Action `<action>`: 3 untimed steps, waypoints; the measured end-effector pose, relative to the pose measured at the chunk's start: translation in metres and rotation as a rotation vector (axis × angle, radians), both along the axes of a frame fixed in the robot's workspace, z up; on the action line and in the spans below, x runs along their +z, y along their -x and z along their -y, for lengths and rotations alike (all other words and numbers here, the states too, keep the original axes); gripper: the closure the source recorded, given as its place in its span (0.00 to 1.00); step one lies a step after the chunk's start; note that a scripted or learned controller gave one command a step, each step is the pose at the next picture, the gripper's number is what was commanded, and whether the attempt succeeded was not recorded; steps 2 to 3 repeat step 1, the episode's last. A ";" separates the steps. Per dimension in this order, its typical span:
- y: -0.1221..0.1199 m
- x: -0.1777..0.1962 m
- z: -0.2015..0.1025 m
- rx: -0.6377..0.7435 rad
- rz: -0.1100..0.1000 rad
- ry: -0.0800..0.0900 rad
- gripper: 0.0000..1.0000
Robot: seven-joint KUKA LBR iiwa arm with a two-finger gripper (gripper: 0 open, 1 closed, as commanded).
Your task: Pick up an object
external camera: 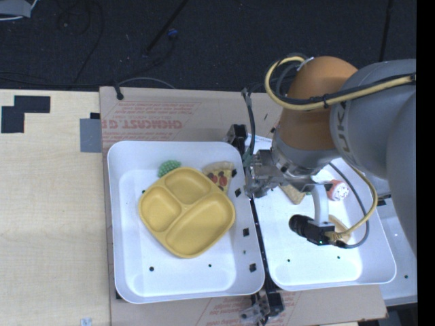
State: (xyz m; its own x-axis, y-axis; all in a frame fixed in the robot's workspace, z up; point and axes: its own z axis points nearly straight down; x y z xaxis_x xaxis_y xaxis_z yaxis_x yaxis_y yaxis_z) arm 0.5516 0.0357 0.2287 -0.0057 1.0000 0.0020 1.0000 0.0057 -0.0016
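Two white bins sat side by side on a brown cardboard sheet [170,114] on the bench [47,202]. The left bin [129,250] held a yellow plate [187,212] with three sections, lying flat in the middle. A small green thing [170,167] peeked out from behind the plate's top edge, touching it. A toy pizza slice [219,174] lay just beside the plate, near the bin's top right corner.

The grey arm [380,121] with its orange band [316,107] reached in from the right. The gripper [258,180] was low over the wall where the two bins meet, near the pizza slice. I could not tell if it was spread apart or pressed together, and nothing could be seen held in it.

In the right bin [340,270], a small tan piece [294,195] lay close to the gripper. A little red and white thing [338,191] lay near it, a bit farther right.
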 end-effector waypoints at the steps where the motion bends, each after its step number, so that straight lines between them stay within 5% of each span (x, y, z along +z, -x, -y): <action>1: -0.017 -0.010 -0.048 -0.001 -0.002 0.001 1.00; 3: -0.017 -0.010 -0.048 -0.001 -0.002 0.001 1.00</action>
